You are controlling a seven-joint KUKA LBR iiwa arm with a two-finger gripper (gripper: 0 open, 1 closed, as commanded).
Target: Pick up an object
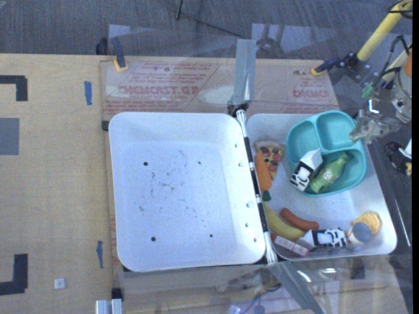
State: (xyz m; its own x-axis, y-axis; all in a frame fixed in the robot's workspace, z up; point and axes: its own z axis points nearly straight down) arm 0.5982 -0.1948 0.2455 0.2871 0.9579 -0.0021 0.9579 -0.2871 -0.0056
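Observation:
The right bin (380,205) holds a teal divided plate (327,131) with a green bottle (327,172) and a small black-and-white carton (303,174) lying in it. Left of the plate lie a pizza slice (270,154) and an orange carrot (262,173). Along the front are a banana (278,222), a red sausage (299,218), a cow-patterned carton (329,239) and a round orange-topped piece (368,224). My gripper (364,129) hangs at the plate's right rim, reaching in from the right edge, blurred and small.
The left bin (131,133) sits beside the right one, its wall touching the divider. A wooden board (46,175) spreads to the left. A yellow pole (380,28) and cables stand at the back right, near the arm.

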